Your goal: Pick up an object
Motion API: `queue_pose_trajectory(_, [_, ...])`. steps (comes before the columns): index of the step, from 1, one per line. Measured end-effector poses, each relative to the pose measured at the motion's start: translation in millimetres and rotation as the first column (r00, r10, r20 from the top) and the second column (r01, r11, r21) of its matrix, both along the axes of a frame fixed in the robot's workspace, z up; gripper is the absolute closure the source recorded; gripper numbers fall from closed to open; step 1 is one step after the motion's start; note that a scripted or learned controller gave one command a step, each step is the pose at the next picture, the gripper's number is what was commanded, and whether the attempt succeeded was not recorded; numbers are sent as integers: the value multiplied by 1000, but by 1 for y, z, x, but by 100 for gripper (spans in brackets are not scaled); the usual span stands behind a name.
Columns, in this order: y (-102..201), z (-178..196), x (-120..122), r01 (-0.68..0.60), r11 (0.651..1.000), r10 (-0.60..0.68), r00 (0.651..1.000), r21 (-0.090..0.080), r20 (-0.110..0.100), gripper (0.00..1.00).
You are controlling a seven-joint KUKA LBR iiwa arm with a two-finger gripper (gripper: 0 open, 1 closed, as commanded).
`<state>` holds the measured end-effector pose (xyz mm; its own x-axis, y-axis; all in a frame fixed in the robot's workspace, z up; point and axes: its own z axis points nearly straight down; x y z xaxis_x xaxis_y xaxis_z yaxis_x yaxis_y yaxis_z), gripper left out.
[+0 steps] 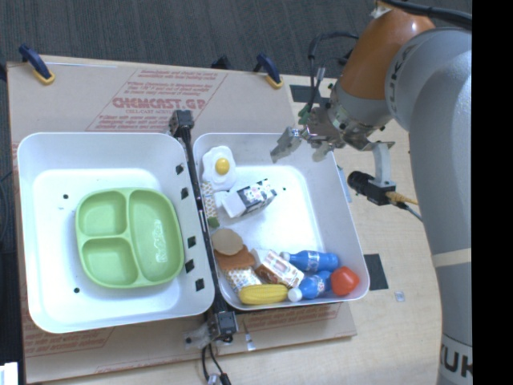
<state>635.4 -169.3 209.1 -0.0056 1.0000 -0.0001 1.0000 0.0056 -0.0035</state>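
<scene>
While fingers (303, 144) splay over bin (337, 207) | glossy tomato (345, 280) | divided green plate (128, 237)

Robot lab, clamped cardboard sheet (160, 95), two white bins (32, 239), cabling

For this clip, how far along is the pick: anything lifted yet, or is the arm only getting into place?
Done: nothing looks lifted. The fried egg, milk carton, banana, blue bottles and tomato all lie in the right bin. In hand: the tool hangs over that bin's upper rim, open, nothing between its fingers. Left: descend on an object, close, and lift. The green divided plate sits in the left bin.
</scene>
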Motion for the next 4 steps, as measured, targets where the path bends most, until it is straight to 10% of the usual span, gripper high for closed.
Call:
queue_pose_trajectory(1, [63, -118, -63, -2, 1000, 2, 1000, 1, -3, 0])
queue_pose_trajectory(2, [62, -118, -124, -1, 1000, 1, 1000, 1, -1, 0])
queue_pose_trajectory(3, [14, -117, -42, 0, 1000, 0, 1000, 1, 1, 0])
queue_pose_trajectory(4, [67, -118, -160, -1, 1000, 1, 1000, 2, -1, 0])
